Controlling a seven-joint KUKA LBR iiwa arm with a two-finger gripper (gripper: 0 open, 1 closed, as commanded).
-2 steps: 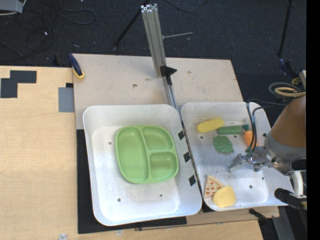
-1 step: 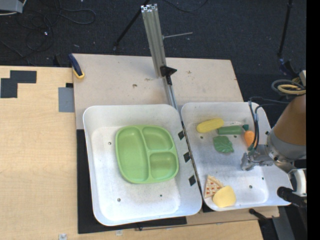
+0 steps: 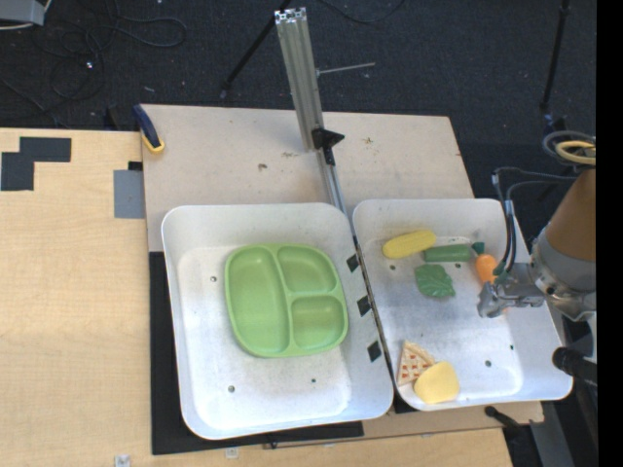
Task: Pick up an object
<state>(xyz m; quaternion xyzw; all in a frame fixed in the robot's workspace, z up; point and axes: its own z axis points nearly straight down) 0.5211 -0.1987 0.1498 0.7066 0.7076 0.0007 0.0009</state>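
The gripper (image 3: 490, 303) is hanging over the right bin (image 3: 526, 377), its grip too blurred to tell, so it should be centring squarely over the nearby carrot (image 3: 484, 266) before descending.

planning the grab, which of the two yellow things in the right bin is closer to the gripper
The long yellow piece at the bin's far side, beside the green stick, is somewhat nearer the gripper. The rounder yellow piece sits by the near rim next to the waffle.
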